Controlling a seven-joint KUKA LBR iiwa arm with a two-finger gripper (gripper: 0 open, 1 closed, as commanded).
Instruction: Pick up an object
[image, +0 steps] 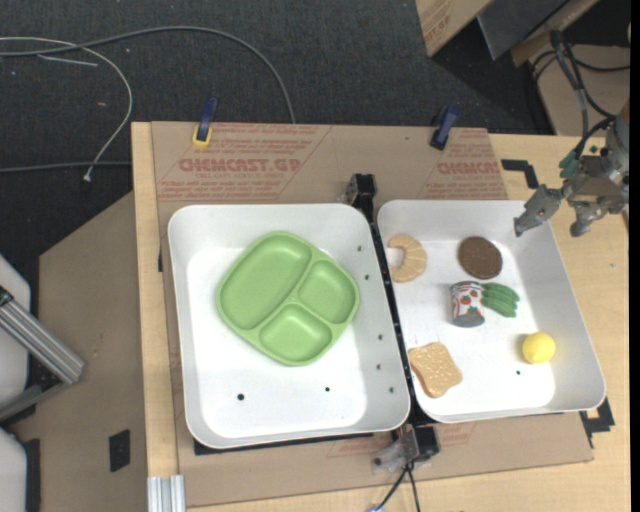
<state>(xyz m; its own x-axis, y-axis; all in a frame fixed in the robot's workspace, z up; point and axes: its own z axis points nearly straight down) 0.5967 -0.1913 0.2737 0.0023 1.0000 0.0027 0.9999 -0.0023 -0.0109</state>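
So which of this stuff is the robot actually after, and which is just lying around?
Candidates to pick up, all in the right bin:
croissant
brown round cookie
small can
green vegetable
yellow lemon
toast slice

The gripper hangs open over that bin's far right corner.

Just lying about:
green divided plate in the left bin
blue clamps

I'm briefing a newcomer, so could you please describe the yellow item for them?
Start at the right bin, which holds the small items. Go to its right side near the front: the yellow ball lies there alone, the only round, bright yellow piece.
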